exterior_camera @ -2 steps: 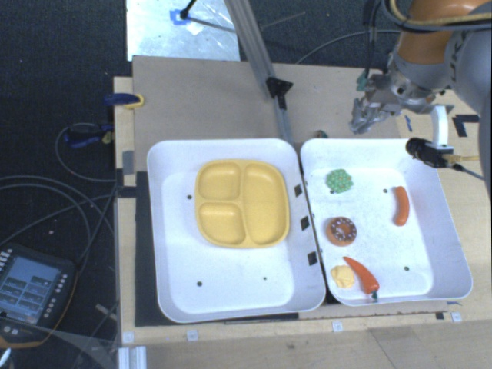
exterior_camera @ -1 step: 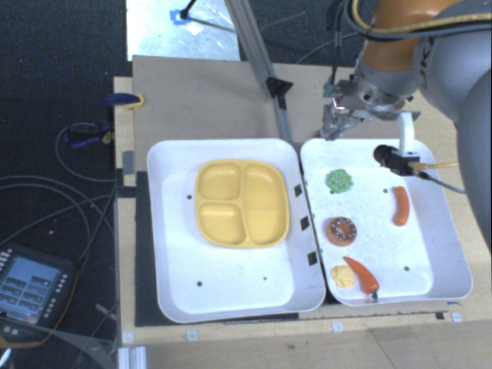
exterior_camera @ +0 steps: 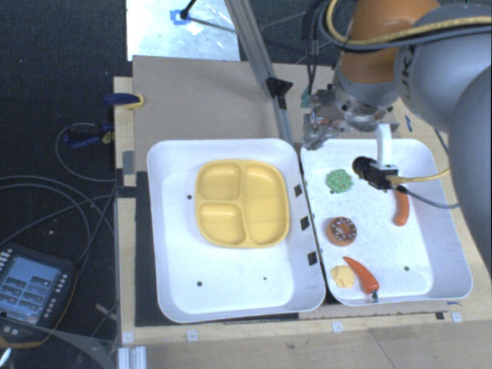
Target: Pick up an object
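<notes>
Over the right bin's far edge we see the claw — open or clenched, we cannot tell — with the green piece lying just toward us and slightly right of it, nearer than the doughnut or sausage.

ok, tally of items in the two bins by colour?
Yellow: 2, divided plate, small yellow piece
Green: 1, round green item
Brown: 1, donut
Orange: 1, sausage
Red: 1, chili pepper
Total: 6
</notes>
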Available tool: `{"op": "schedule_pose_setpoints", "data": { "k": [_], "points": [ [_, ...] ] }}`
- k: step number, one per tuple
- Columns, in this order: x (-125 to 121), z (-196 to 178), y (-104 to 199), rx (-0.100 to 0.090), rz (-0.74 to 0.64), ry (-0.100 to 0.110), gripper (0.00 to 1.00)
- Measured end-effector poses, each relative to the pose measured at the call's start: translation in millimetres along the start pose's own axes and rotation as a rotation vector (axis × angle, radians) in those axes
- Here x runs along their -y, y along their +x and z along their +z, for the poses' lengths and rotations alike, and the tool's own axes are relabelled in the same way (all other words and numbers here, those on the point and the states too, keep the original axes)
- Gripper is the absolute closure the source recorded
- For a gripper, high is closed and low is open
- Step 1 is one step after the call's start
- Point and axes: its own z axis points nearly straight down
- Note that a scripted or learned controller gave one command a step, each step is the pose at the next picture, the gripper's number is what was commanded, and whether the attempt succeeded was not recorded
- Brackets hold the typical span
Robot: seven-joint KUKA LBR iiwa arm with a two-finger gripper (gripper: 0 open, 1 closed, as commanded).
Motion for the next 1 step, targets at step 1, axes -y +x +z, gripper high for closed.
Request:
{"op": "schedule_pose_setpoints", "data": {
  "k": [1],
  "points": [
    [25.0, 10.5, 53.8, 0.001, 0.0, 0.002, 1.0]
  ]
}}
